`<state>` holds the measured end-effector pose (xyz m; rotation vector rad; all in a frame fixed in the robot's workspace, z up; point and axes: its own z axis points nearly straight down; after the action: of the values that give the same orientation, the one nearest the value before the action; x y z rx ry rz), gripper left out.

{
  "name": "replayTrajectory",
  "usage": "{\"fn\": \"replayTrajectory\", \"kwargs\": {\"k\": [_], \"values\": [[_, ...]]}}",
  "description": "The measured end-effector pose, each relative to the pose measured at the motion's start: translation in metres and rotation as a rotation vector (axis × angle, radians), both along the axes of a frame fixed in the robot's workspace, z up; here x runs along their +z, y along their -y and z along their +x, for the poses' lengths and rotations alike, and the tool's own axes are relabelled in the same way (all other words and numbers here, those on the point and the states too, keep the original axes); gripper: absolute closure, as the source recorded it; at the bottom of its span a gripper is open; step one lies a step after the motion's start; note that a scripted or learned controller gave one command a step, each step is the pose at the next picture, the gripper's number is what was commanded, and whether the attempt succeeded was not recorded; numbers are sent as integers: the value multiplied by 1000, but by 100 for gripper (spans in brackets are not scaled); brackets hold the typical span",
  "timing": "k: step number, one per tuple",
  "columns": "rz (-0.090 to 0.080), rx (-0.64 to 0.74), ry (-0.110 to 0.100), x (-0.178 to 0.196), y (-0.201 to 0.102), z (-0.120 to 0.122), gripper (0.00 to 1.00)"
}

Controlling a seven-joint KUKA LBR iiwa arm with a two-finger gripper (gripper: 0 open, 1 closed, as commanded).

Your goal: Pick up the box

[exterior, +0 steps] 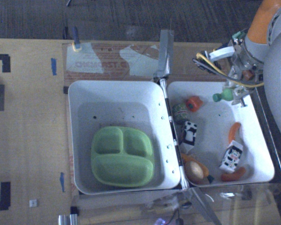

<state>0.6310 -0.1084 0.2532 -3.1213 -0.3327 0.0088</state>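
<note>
Table (33,149) of pale wood carries two white bins side by side. The left bin (84,95) holds a green divided tray (122,156). In the right bin (253,121) the box (232,157), white with black cow patches, lies near the front right corner, between a carrot (233,131) and a red sausage (233,175). A second patched carton (190,133) lies by the dividing wall. The end effector (238,86) hangs over the bin's back right corner, beside a green bottle (224,95); whether it is released or clenched cannot be told.
</note>
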Motion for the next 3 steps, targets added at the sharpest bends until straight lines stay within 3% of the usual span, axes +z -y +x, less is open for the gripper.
{"fn": "replayTrajectory", "kwargs": {"k": [1,2,3], "values": [[0,6,-2,10,-2,1,100],[0,89,3,-69,-98,24,100],[1,84,5,-59,-96,24,100]]}}
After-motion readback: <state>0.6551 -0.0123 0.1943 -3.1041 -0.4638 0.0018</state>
